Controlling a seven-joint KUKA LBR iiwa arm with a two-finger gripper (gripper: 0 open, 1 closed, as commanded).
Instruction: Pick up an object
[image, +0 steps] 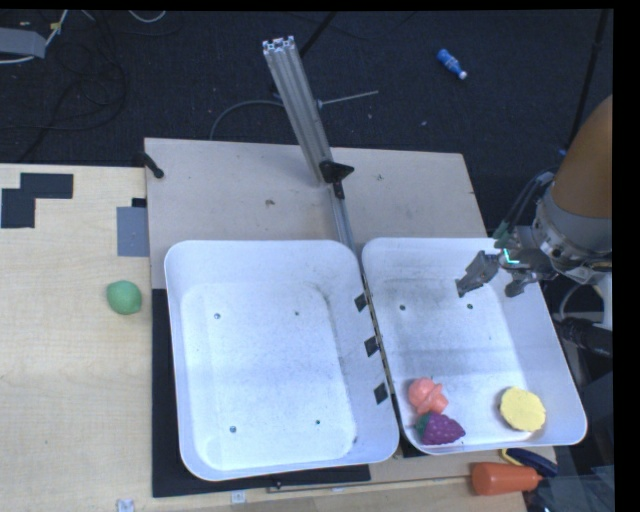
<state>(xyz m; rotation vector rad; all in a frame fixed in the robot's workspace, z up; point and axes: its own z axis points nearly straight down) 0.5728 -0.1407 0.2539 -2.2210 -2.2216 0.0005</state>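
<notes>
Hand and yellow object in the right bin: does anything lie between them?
No. In the camera view, the hand is over the right bin's upper part, and only bare white bin floor separates it from the yellow object near the bottom edge.

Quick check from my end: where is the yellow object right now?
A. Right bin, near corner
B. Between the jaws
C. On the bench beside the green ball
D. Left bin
A: the yellow object lies in the right bin, in its near right corner, apart from the gripper.
</notes>
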